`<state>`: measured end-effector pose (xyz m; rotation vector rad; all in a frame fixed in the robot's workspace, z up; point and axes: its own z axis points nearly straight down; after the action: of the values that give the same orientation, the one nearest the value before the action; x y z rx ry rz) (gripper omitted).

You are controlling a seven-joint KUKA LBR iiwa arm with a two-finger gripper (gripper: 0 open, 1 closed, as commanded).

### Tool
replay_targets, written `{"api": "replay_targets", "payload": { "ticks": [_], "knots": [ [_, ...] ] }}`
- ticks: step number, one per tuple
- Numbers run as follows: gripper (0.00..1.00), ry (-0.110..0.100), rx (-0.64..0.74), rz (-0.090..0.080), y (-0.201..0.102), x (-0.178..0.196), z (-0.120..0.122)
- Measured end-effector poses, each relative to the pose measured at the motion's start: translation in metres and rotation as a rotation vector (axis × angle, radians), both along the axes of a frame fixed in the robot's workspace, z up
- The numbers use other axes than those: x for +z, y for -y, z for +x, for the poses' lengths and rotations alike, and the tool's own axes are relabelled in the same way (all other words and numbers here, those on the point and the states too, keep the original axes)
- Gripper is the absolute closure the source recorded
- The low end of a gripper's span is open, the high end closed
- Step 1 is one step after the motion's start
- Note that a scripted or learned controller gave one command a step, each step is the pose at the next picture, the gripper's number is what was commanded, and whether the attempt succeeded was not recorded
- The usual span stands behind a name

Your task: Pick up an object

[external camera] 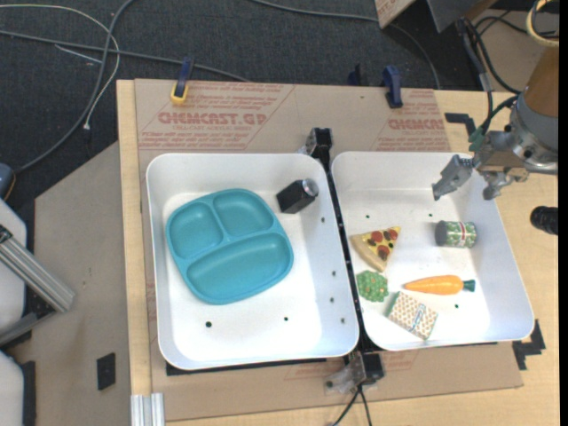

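Lying in the right bin [510, 273], the likeliest pick is the small green-and-white can [456, 233], on its side, long axis running left-right across the frame, grey end toward the left. It sits right of frame centre, near the bin's right wall, with bare white floor above and to its left. Gripper [469, 181] hangs above it toward the upper right of the frame, fingers spread apart with nothing between them, one finger [448, 179] slanting down-left; not touching the can.

Below the can, the orange carrot [437, 284] lies nearly horizontal, green tip pointing right, close to the bin's lower right wall. Checkered cracker-like block [413, 314] sits just below-left of the carrot, tilted, near the front rim. Green broccoli piece [372, 285] just left of that, close to the divider side. Pizza slice [377, 245] above the broccoli, point aimed down-right. These four cluster in the lower left half of the bin; the upper half is open floor.

Left bin [169, 318]: teal divided plate [231, 245] fills the middle, tilted; black cylinder [296, 195] at upper right of it, near the bin's right wall. Open strip along the front and lower right.
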<state>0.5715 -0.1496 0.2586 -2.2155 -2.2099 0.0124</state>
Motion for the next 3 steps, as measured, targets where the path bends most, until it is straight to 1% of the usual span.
{"api": "replay_targets", "payload": {
  "ticks": [1, 2, 3],
  "knots": [
    [0.0, 0.013, 0.003, -0.002, -0.001, 0.007, 0.002],
    [0.0, 0.01, 0.003, -0.001, -0.003, -0.036, 0.009],
    [0.0, 0.01, 0.002, -0.001, -0.009, -0.086, 0.001]
  ]
}}
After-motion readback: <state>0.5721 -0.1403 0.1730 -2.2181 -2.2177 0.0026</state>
